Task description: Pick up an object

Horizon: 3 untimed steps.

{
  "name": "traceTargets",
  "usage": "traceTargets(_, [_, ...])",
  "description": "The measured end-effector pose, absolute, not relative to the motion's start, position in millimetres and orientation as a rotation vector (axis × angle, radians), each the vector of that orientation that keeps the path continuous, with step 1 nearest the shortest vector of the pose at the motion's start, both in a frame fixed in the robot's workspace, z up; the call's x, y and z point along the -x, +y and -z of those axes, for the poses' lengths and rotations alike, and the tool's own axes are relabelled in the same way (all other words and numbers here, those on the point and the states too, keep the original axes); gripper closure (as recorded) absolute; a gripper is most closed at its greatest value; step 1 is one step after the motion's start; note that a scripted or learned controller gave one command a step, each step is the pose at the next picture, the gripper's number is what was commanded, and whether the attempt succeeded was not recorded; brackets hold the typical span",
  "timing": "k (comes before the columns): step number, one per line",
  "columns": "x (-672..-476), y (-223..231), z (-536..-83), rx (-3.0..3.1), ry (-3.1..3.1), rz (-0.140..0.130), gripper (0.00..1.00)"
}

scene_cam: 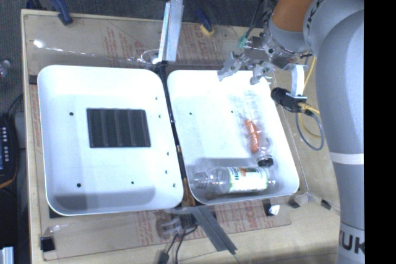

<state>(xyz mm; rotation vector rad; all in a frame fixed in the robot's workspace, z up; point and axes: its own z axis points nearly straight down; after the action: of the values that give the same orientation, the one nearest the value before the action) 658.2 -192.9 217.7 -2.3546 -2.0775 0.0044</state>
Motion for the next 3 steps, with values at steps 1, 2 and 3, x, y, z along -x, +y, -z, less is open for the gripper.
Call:
traceTargets(1, [-581.8, -205, -225, 2.086, -2.345, -0.003, 0.00])
traceTargets(2, [-612.4, -209, -186, 2.007, -2.416, -0.003, 0.00])
traceTargets(3, [-571.8, -209, -188, 2.049, -2.379, -0.003, 0.00])
